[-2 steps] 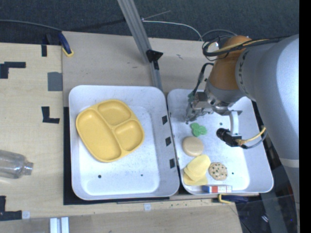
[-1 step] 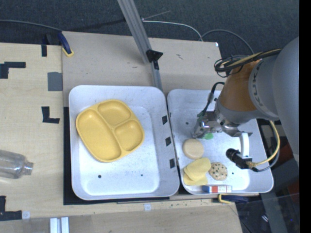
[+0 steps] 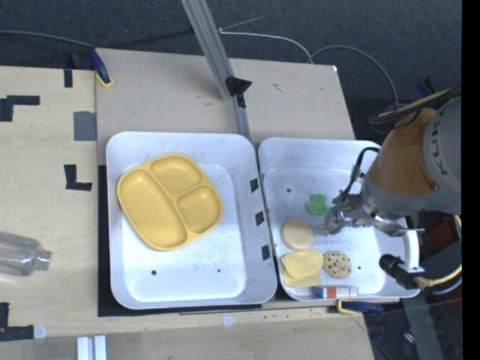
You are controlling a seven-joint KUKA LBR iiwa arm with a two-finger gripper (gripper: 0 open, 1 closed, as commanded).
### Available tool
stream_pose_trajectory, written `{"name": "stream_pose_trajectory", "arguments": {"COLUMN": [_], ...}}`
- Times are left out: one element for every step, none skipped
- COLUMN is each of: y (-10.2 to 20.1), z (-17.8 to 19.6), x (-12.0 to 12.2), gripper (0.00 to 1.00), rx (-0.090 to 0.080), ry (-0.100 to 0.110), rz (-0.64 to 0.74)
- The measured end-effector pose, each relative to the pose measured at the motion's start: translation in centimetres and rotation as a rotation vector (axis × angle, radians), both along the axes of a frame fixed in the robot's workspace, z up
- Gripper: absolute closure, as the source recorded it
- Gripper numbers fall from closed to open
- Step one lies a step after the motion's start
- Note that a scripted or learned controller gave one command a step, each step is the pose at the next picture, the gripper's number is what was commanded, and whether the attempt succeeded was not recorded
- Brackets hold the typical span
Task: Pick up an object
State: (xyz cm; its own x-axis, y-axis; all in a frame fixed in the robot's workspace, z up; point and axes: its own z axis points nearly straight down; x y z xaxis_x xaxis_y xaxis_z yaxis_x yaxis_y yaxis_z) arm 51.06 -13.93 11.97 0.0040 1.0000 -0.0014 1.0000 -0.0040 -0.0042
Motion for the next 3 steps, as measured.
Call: {"name": "stream_pose_trajectory", "arguments": {"y": [3.6, 4.3, 9.8], "z": [-2.9, -3.0, 7.3], "x": [0.9, 3.2, 4.8], "gripper": [1.0, 1.0, 1.0], "rx": [-0.003, 0.001, 0.002], "ry": [-0.006, -0.004, -0.011], "rz": [0.004, 0.005, 0.01]}}
